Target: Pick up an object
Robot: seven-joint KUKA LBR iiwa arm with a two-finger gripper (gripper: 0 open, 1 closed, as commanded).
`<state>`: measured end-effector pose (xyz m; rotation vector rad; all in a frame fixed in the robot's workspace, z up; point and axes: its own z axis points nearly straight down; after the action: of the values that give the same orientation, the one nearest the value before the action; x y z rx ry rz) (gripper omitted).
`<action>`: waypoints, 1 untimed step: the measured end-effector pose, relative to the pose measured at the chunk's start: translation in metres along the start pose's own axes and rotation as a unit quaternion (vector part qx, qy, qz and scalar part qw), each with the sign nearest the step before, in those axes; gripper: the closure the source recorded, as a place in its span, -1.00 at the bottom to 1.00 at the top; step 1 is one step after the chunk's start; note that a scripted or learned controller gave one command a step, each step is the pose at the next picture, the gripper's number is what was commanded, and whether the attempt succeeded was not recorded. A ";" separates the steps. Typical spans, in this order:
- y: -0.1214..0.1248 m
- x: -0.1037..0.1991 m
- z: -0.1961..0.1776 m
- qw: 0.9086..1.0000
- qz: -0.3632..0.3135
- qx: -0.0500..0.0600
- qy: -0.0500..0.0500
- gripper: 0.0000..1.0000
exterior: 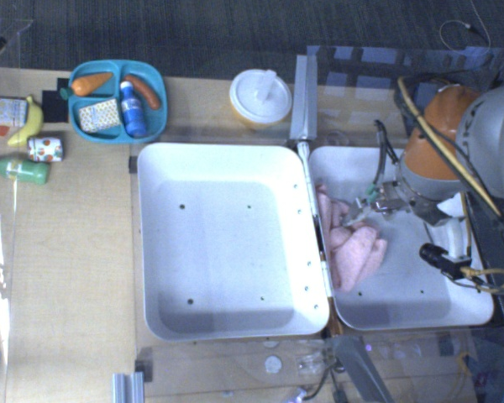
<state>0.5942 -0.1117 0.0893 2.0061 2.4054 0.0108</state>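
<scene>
A pink soft object (355, 254) lies in the right bin (420, 305), against its left wall, with a narrow pink strip (325, 211) running up along that wall. My gripper (359, 210) reaches in from the right and sits low over the upper edge of the pink object. Its fingers are small and dark against the bin, and I cannot make out how they stand. The grey arm with its orange band (441, 137) fills the bin's right side.
The left bin (227, 242) lies beside the right one, parted by a metal divider (302, 99). Behind the bins stand a white lidded cup (260, 97) and a blue tray of toy food (118, 101). A banana, a can and a green bottle (17, 170) lie at far left.
</scene>
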 end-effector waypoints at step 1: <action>-0.048 -0.001 -0.001 1.000 -0.014 -0.001 0.000 -1.00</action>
<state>0.5475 -0.1216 0.0902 1.9710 2.4323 0.0112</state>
